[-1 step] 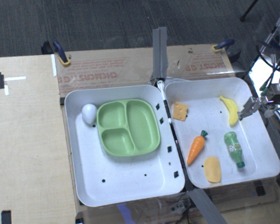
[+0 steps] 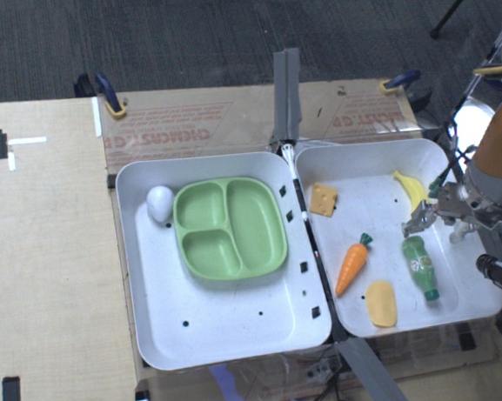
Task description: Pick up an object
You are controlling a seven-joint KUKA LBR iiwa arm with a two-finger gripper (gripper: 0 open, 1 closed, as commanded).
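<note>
The left bin (image 2: 148, 326) holds a white egg-shaped object (image 2: 160, 203) at its far left, touching a green three-compartment plate (image 2: 231, 228). The right bin (image 2: 444, 309) holds, from left to right: a tan cracker-like square (image 2: 322, 199) at the far side, an orange carrot (image 2: 352, 265) near the middle, a yellow oval piece (image 2: 381, 303) at the near side, a yellow banana (image 2: 412, 190) at the far right, and a green bottle (image 2: 420, 267) lying on its side.

The gripper (image 2: 427, 213) hangs over the right bin, just beyond the bottle's far end and beside the banana. The fingers appear spread, with nothing between them.

Task status: no object is lifted; all items rest on the bin floors. Descent, closure and lift remain.

Red printing on the cardboard (image 2: 192, 126) beyond the bins is upside down and not legible. The bottle label cannot be read.
</note>
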